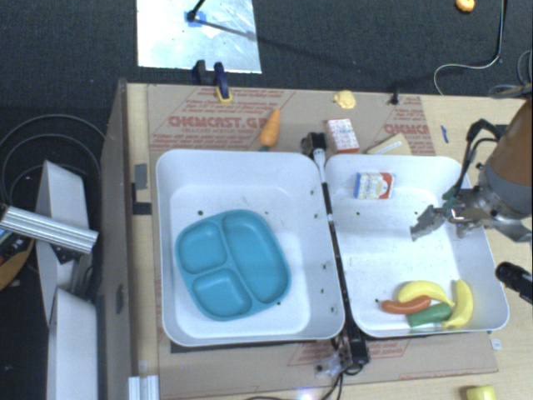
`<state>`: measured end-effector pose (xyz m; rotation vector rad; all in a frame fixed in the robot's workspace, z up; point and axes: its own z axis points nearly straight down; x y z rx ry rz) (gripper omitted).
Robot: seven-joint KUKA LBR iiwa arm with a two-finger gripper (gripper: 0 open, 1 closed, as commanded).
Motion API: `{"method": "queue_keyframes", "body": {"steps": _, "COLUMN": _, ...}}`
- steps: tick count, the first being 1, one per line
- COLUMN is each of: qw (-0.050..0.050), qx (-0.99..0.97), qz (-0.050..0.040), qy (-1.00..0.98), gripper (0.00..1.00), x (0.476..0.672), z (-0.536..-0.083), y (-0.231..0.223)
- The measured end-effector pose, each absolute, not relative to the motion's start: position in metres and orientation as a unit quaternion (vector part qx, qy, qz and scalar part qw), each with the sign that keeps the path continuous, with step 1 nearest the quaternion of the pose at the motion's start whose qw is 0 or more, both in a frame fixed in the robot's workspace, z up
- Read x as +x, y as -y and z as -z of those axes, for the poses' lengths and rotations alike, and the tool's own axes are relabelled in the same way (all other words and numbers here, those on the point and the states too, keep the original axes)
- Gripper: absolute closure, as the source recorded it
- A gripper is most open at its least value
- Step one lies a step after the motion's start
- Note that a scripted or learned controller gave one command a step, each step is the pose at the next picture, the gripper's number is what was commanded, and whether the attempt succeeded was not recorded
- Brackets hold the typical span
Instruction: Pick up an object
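The small carton [372,185] lies near the back of the right bin [479,311], apart from the gripper [425,226]. The jaws hover over the bin's middle, seemingly apart, holding nothing. Bananas [441,297] rest at the front corner.

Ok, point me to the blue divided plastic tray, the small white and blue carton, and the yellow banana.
Blue divided plastic tray [232,262]: camera view, on the ridge between its compartments.
Small white and blue carton [372,185]: camera view, middle of its top face.
Yellow banana [421,291]: camera view, middle of its curved body.
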<state>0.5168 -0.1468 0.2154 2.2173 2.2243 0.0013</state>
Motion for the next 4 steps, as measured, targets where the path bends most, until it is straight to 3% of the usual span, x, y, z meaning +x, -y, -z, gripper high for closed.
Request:
{"method": "queue_keyframes", "body": {"steps": 1, "qw": 0.002, "qx": 0.704, "qz": -0.0018, "qy": -0.710, "gripper": 0.00, "x": 0.577, "z": -0.198, "y": 0.132}}
{"method": "queue_keyframes", "body": {"steps": 2, "qw": 0.002, "qx": 0.705, "qz": -0.0006, "qy": -0.710, "gripper": 0.00, "x": 0.630, "z": -0.125, "y": 0.131}}
{"method": "queue_keyframes", "body": {"steps": 3, "qw": 0.000, "qx": 0.705, "qz": -0.0002, "qy": -0.710, "gripper": 0.00, "x": 0.670, "z": -0.084, "y": 0.106}}
{"method": "queue_keyframes", "body": {"steps": 4, "qw": 0.002, "qx": 0.705, "qz": -0.0013, "qy": -0.709, "gripper": 1.00, "x": 0.670, "z": -0.096, "y": 0.107}}
